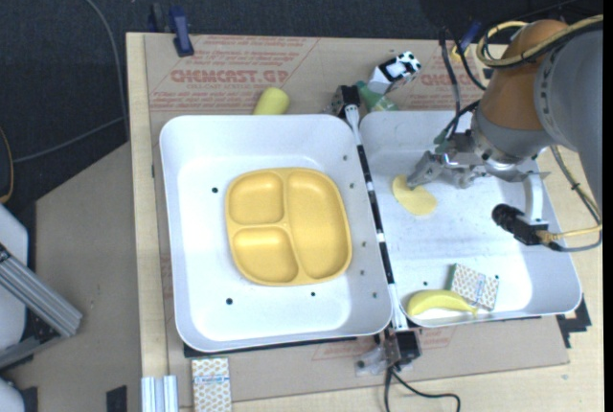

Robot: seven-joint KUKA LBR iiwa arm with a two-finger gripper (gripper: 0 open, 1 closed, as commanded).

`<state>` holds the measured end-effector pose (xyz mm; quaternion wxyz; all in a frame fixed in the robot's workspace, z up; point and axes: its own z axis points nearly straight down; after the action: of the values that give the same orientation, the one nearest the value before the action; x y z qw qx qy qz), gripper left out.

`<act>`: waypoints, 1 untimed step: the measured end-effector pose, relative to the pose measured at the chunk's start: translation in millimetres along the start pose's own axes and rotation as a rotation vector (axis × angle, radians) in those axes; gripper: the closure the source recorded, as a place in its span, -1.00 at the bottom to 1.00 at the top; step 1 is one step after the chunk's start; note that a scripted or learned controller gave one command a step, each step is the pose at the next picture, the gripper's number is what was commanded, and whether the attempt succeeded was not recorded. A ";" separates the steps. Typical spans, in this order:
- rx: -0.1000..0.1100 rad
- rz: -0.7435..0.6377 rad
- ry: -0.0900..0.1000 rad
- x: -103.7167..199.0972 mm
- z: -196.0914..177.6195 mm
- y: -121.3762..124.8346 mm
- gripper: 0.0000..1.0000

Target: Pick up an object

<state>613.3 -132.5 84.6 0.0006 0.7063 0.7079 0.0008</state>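
While a yellow plastic banana (439,304) and a small patterned sponge block (475,286) lie nearest in the right shallow white bin (551,290), the 2-finger gripper (419,178) hovers farther back, fingers apart, just above a pale yellow flat disc (415,197).

Grey arm (575,89), orange band (512,94), yellow cables (570,233)

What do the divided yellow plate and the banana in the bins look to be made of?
Divided plate: likely moulded plastic, matte to satin; even yellow colour, rounded compartment ridges, soft sheen. Banana: probably a plastic toy, smooth; uniform yellow with a pale highlight and no blemishes, though too small to be sure.
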 end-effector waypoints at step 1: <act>0.004 0.001 0.001 29.6 0.1 -7.5 -1.00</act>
<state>605.8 -102.9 84.6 -0.0013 0.7068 0.7074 -0.0003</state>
